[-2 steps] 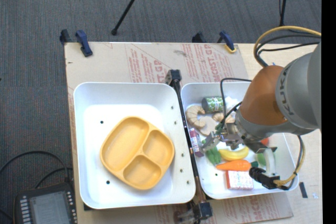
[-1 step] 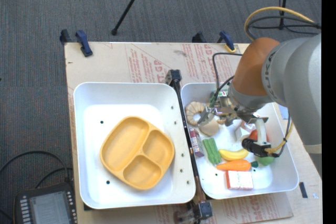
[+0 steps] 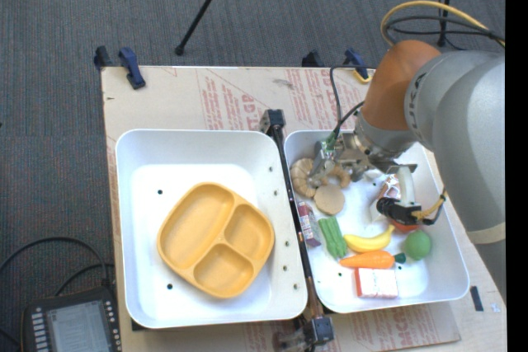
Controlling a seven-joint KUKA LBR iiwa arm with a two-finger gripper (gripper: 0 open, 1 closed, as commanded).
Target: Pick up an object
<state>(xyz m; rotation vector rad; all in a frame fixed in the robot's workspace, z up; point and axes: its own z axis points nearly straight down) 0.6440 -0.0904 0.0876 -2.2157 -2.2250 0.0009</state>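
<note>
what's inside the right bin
The right bin holds a banana, carrot, green ball, green pod, a red-and-white box and tan pieces. The arm covers the bin's far corner.

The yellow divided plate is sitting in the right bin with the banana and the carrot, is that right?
Not quite. The yellow divided plate sits in the left bin; the banana and the carrot lie in the right bin. The camera view shows this.
</note>
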